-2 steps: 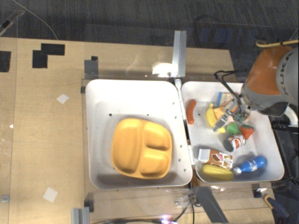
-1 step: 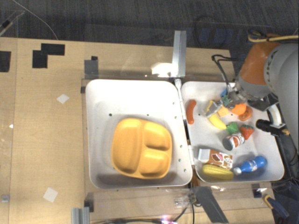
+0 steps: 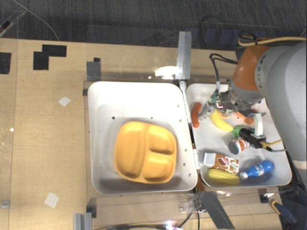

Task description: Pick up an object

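Here, the gripper (image 3: 219, 104) sits low in the right bin (image 3: 283, 174), near its far edge, just above a banana (image 3: 220, 121); whether it grips anything cannot be told. A red piece (image 3: 195, 115) lies by the left wall. Corn (image 3: 222, 177) and a blue bottle (image 3: 257, 169) rest along the near edge. A yellow tray (image 3: 145, 151) lies in the left bin (image 3: 103, 128).

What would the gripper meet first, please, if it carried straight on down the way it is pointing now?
Most likely the banana, which lies in the right bin just below the gripper. Depth is hard to judge from this slanted view, so it might instead reach the bin floor beside it.
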### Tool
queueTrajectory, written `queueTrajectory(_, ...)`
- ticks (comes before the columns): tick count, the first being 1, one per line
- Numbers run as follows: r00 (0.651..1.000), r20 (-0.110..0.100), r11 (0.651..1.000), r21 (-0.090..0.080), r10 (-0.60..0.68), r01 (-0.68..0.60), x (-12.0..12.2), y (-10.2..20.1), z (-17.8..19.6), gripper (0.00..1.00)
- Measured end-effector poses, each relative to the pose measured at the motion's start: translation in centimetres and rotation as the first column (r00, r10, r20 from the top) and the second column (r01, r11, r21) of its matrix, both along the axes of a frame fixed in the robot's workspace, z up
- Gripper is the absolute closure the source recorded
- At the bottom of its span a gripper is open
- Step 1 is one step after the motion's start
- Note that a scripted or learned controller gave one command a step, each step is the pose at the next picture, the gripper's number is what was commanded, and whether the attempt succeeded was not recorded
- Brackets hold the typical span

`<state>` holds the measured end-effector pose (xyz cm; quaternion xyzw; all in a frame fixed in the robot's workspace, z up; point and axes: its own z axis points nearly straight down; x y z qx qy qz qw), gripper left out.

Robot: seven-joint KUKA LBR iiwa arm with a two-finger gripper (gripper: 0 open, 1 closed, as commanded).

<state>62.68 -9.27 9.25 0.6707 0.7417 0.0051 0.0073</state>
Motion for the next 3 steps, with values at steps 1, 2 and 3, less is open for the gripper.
queueTrajectory(1, 0.956, -0.004, 0.956, 0.005, -0.294, 0.294, 1.8, 0.2, 0.0, 0.0)
queueTrajectory(2, 0.999, -0.004, 0.999, 0.001, -0.032, 0.032, 0.1, -1.0, 0.1, 0.0)
queueTrajectory(3, 1.0, 0.006, 1.0, -0.004, -0.024, 0.024, 0.5, -1.0, 1.5, 1.0)
